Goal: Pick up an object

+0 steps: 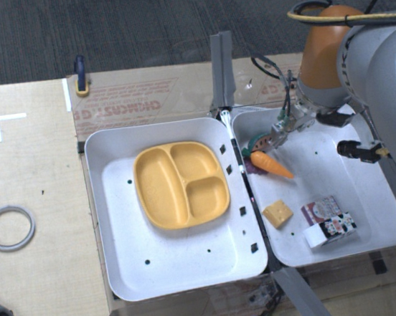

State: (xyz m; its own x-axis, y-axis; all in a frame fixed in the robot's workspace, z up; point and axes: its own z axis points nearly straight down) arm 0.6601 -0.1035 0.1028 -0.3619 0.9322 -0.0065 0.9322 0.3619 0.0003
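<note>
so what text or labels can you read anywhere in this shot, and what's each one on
Red printing on the cardboard sheet behind the bins: appears upside down, too blurred to quote reliably.
Patterned small box in the right bin: print too small to read.
Nothing else legible.

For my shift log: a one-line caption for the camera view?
Gripper low over the carrot in the right bin; yellow divided plate in the left bin.

Cardboard (129,101) print (perhaps mirrored), illegible
</note>
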